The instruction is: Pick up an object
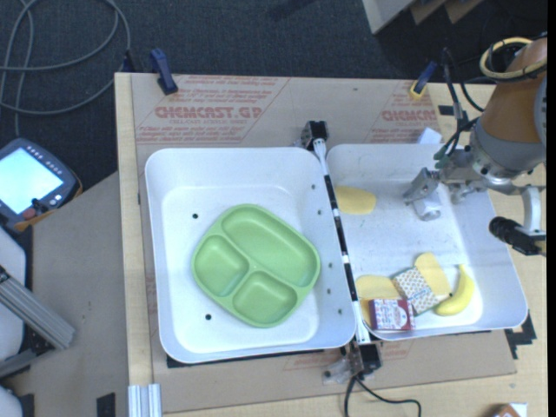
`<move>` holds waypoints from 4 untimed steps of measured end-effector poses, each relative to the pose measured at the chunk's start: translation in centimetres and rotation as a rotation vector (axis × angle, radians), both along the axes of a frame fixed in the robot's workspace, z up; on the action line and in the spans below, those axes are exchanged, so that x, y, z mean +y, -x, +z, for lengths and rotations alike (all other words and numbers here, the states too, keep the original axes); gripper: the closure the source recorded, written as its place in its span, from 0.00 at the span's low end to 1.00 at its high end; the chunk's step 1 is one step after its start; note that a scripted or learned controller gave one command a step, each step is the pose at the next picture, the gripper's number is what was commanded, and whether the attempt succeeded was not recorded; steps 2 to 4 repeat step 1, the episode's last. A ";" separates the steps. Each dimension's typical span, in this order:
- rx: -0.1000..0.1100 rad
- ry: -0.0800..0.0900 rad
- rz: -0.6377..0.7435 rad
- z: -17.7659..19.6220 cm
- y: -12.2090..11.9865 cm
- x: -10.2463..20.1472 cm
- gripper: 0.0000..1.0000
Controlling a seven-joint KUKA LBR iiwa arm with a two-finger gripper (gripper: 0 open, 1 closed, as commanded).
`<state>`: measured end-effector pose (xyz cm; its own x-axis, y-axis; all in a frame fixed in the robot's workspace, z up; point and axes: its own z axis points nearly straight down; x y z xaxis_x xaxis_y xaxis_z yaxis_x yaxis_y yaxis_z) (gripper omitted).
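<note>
The left shallow white plastic bin [169, 233] is holding a light green three-compartment plastic tray [254, 264], which is lying flat near the bin's middle, turned at a slant. A black clip [315, 132] is sitting at the 12 o'clock end of the seam where the two bins meet.

The right shallow white bin [486, 268] is carrying the loose objects. A flat pale yellow oval piece [354, 201] is lying at about 9 o'clock in this bin, close to the dividing wall. At about 6 o'clock a small cluster is gathering: a second yellow rounded piece [375, 287], a red-and-white small packet [390, 314] just below it, a tan patterned square packet [416, 290] touching both, a pale yellow oblong block [433, 274], and a yellow toy banana [460, 294] curving along the 5 o'clock side.

The grey two-finger gripper [426, 200] is hanging at about 12 o'clock in the right bin, over bare white floor, well apart from the cluster and near the oval piece. Nothing is sitting between its jaws; how far they are spread cannot be told.
</note>
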<state>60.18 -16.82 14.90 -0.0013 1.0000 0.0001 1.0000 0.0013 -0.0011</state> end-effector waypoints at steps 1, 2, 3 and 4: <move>0.001 0.000 -0.002 -6.5 4.2 -3.3 0.00; 0.001 0.000 -0.002 -6.5 4.2 -3.3 0.00; 0.001 0.000 -0.002 -6.5 4.2 -3.3 0.00; 0.001 0.000 -0.002 -6.5 4.2 -3.3 0.00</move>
